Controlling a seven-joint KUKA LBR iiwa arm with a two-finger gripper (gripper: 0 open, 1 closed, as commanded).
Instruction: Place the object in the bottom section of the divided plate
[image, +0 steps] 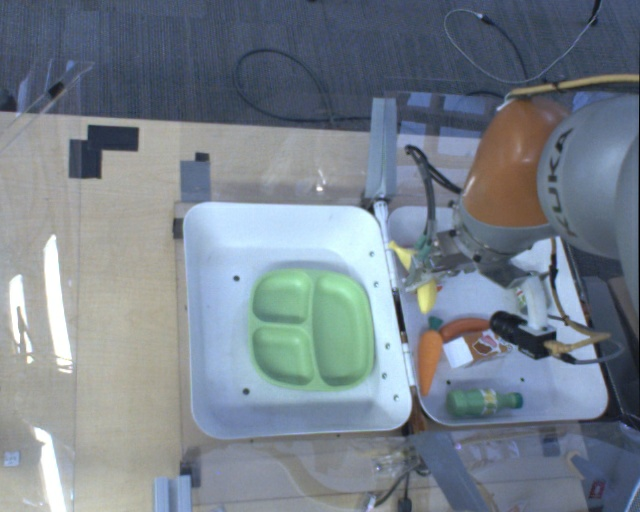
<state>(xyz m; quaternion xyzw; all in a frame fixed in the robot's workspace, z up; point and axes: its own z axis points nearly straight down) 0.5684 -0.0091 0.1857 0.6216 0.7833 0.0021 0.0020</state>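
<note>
A grey arm's two-finger gripper (428, 268), its opening impossible to judge, hovers over a small yellow plastic banana (424, 293), likely light, rigid, slippery, best pinched mid-body.

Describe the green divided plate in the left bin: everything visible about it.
The green divided plate is pale green, matte and plastic-looking, a rounded square with raised ridges splitting it into three sections: two smaller ones stacked on the view's left and one long one on the right. Nothing lies in any section. It sits flat, roughly centred on the floor of the left bin, touching only that floor, apart from the bin's walls.
</note>
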